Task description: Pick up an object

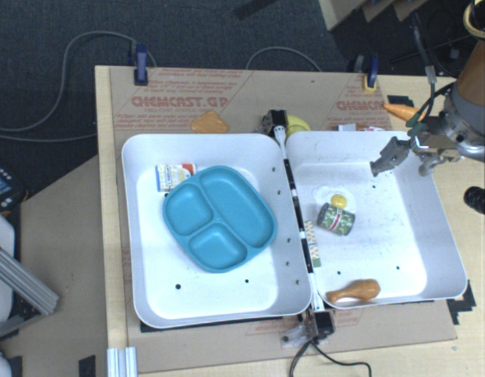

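Note:
My gripper (403, 162) hangs over the back right part of the right bin (431, 250), open, with nothing between its fingers. A small green can (336, 219) lies on its side in the left half of that bin, well to the gripper's left and nearer the front. A yellow and white piece (337, 200) touches the can's back side. A tan, drumstick-shaped object (353, 291) rests at the bin's front rim. In the left bin (148, 273), a blue divided plate (218, 217) lies with a small carton (173, 176) behind its left edge.
Behind the bins on the board lie an orange object (209, 122), a yellow object (295, 124) beside a dark clip, and an orange carrot-like piece (399, 111) near the arm. Blue clamps (140, 63) hold the board's back edge. Cables run behind.

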Controlling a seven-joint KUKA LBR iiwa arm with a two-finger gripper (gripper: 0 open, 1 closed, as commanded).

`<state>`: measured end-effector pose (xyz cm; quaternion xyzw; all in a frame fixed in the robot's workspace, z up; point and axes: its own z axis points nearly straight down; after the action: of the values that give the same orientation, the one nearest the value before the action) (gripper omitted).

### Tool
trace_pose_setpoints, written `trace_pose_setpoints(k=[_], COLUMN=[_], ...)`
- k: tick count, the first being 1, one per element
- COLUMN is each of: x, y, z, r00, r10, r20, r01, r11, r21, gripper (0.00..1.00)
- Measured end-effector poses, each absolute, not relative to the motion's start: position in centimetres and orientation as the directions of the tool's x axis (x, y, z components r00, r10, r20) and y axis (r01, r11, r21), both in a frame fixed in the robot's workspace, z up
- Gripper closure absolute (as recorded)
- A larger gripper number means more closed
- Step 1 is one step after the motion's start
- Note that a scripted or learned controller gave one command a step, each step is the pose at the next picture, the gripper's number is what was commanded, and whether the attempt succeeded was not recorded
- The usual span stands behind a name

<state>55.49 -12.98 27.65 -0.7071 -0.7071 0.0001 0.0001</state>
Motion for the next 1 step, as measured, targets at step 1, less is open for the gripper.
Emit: trace_pose_setpoints(k=[1], x=[57.09], y=[-9.55], z=[9.10], r00=[-0.001], r10=[1.000], r20=[0.005], r01=[1.000], r11=[0.001], r21=[-0.013], gripper=[0.00])
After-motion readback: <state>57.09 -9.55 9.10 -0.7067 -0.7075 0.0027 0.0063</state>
